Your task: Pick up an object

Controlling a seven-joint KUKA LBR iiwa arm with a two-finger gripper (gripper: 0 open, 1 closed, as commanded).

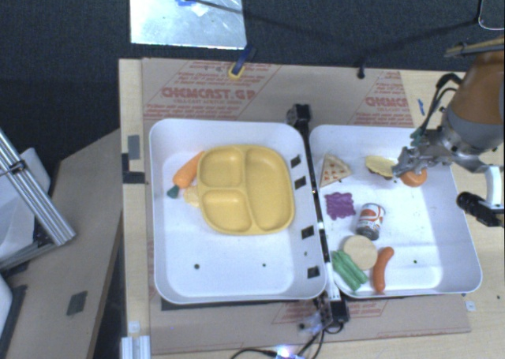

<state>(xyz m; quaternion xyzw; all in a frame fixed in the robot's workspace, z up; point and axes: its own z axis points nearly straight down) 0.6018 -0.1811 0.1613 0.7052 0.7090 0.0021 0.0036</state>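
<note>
Where the pincer [405, 166] hangs over the right bin [458, 223], grip state indiscernible: orange round piece [414, 177] just beneath, yellow piece [380, 165] beside it

Dark blue carpet [63, 50] covering the floor beyond the bench. Shiny metal plate [188, 1] lying on it near the far edge, reflecting light. Printed cardboard sheet [209, 89] lining the wooden bench [130, 97]. Second tan tabletop [75, 215] adjoining at the left edge, bearing aluminium rails [28, 192].
</note>
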